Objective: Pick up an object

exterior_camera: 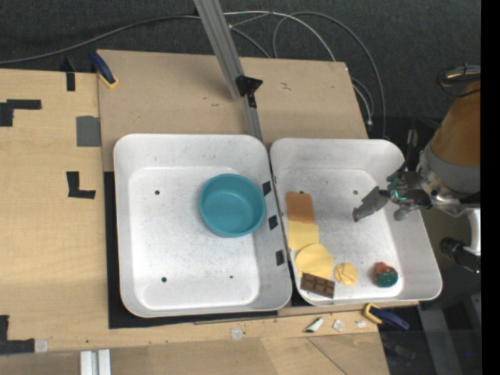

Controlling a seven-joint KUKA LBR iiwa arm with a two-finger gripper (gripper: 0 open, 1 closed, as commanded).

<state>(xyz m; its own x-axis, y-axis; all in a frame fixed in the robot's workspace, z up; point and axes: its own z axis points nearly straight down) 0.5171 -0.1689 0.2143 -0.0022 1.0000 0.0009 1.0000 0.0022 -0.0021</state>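
My gripper (383, 207) hangs over the right side of the right bin (336, 158), open, with nothing between its fingers (366, 207). Along this bin's left side lie a brown block (299, 206), a pale yellow slab (303, 233), a yellow round piece (315, 257) and a dark chocolate bar (318, 285). A small yellow lump (345, 273) and a red and green toy (383, 273) rest near the front edge, below the gripper. A blue bowl (230, 204) stands upright in the left bin (156, 233).
A grey metal pole (223, 41) slants down to the seam between the bins at the back. Cables (312, 26) trail behind the right bin. A blue and yellow clamp (383, 316) sits on the bench's front edge.
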